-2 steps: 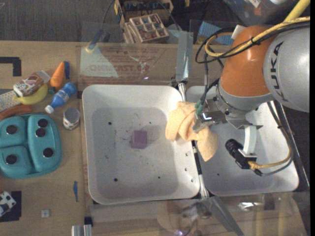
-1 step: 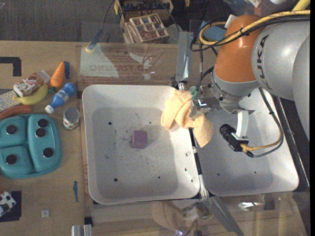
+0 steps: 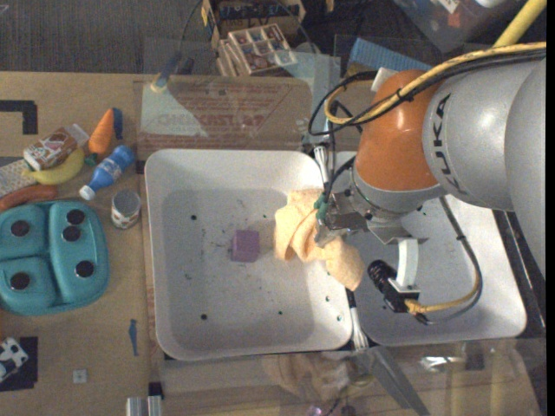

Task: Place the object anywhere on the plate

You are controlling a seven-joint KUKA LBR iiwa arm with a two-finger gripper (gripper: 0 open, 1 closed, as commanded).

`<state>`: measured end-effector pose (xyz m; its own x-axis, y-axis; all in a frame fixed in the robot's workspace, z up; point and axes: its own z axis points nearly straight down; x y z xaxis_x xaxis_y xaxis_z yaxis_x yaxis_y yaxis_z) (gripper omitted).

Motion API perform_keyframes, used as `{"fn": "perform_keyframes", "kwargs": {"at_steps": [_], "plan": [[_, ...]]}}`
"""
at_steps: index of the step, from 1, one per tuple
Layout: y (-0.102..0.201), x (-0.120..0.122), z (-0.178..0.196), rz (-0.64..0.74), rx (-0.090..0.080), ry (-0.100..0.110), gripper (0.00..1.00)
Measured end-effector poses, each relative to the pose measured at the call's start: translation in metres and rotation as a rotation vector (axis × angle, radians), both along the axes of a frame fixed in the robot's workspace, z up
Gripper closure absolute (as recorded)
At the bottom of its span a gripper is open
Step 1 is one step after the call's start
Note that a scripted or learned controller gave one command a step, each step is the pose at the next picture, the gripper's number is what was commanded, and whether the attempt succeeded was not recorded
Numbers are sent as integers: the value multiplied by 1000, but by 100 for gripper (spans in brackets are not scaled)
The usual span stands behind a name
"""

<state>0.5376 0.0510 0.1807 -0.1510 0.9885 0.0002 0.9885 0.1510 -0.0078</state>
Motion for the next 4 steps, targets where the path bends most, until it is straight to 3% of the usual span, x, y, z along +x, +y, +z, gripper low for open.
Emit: {"fn": "perform_keyframes", "kwargs": {"at_steps": [1,2,3,4], "plan": [[-61,49,47,-63,-1,-5,100],[20,33,0,-5,0,0,100],[-10,83,3,-371,-4,-3,100],[-57,129,12,-453,-4,-3,100]]}}
